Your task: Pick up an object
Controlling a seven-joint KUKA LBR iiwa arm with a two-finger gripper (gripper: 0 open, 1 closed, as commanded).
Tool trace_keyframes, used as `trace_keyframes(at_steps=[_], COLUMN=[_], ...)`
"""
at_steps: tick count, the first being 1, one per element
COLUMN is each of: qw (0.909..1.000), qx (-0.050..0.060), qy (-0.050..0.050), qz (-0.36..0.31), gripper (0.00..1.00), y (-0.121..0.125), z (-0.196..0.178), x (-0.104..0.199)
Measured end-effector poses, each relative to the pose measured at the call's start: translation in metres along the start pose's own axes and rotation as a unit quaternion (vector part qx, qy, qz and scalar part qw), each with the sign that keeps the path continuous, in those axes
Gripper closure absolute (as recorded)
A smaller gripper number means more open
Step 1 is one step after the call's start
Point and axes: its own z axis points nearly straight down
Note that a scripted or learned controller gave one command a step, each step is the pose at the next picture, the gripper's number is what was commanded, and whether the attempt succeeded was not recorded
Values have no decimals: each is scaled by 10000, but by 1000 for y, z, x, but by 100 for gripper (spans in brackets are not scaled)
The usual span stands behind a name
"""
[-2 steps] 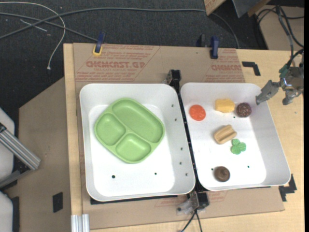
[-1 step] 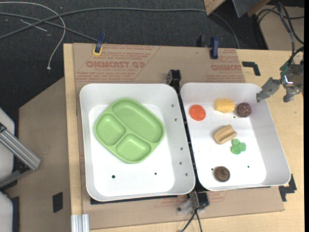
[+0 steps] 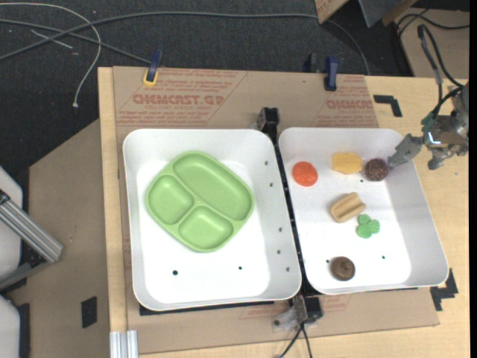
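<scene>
We log the right bin (image 3: 417,222) from its near edge outward. Closest to the near edge sits a brown disc (image 3: 342,268), lying flat and apart from everything else. Farther in, toward the bin's middle, a green piece (image 3: 366,227) lies just beside a tan block (image 3: 346,206); we cannot tell whether the two touch. Toward the far edge we note three items in a row: an orange ball (image 3: 304,174) nearest the left wall, a yellow block (image 3: 346,162) in the middle, and a dark ball (image 3: 376,170) just right of it.

The left bin (image 3: 149,274) carries a green tray (image 3: 198,200), three compartments, nothing in them, sitting toward that bin's far left.

The gripper (image 3: 406,151) hangs over the far right corner of the right bin, its tip just beside the dark ball, on that ball's right side. Whether the tip is spread or pressed together we cannot tell; it is too small and blurred.

Progress: all six items rest on the bin floor and none sits in the tool, so we judge the pick not yet made. The dark ball looks the likely target, given the tip's position. Left to do: close on an item and lift it clear of the bin.
</scene>
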Motion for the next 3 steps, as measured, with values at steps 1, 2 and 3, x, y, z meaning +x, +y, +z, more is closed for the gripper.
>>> trace_keyframes(at_steps=[1,2,3], qw=[10000,10000,10000], qx=[9,5,-34], qy=[8,5,-6], qz=[-3,0,-4], gripper=[0,0,100], y=[-9,-12,-10], z=[55,100,86], x=[6,0,0])
